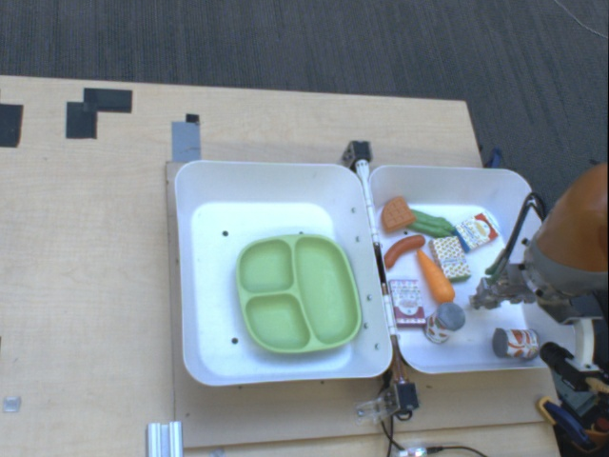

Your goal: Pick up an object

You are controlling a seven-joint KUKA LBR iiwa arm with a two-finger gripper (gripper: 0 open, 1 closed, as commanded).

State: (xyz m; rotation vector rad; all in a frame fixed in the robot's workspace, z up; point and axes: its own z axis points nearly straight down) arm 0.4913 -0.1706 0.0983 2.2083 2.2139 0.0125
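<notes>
The left bin (186, 284) holds a green tray (299, 293) with three compartments, lying a little toward the bin's right wall and front edge, nothing in it. Past the shared rim, the right bin (447, 187) carries all the loose things: a card packet (406, 302) lies flat against its left wall near the front, a sausage (403, 248) sits just above it, and a brown wedge (396, 214) lies toward the back-left corner with a green pod (433, 224) touching it on the right. A carrot (436, 275) runs slantwise through the middle, a patterned box (449, 257) just beside it and a red-and-white packet (477, 230) further toward the back-right. Near the front edge a small jar (443, 322) stands just below the carrot's tip, and a can (516, 343) lies on its side near the front-right corner. The gripper (495, 293) hangs over the right part of this bin, between the jar and the can and a little behind both; whether its jaws stand open or closed I cannot tell, and nothing shows between them. I judge this the approach step, nothing lifted yet. The next move calls for settling on one thing, most likely the jar or the can as the nearest, centring over it and descending so it lies squarely in the grasp, clear of the carrot and the bin wall
</notes>
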